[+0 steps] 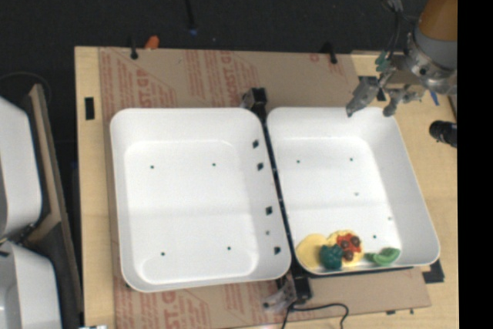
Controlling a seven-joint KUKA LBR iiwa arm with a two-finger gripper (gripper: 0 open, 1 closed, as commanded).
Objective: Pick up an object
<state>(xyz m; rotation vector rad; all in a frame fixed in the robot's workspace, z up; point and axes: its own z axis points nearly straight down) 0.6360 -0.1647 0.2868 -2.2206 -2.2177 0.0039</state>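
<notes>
My jaws [371, 102] hang spread and holding nothing over the far rim of the right bin [400, 158], toys [347, 249] heaped in its near corner, pick not yet begun.

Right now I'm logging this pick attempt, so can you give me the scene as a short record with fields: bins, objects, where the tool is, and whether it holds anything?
left bin: white, shallow, bare floor showing
right bin: white, shallow, objects at its near edge
objects: small cluster, yellow, red, teal and green pieces, touching or overlapping
tool: over the right bin's far rim, fingers spread
tool to objects: apart, at opposite ends of the bin
held: nothing between the fingers
</notes>
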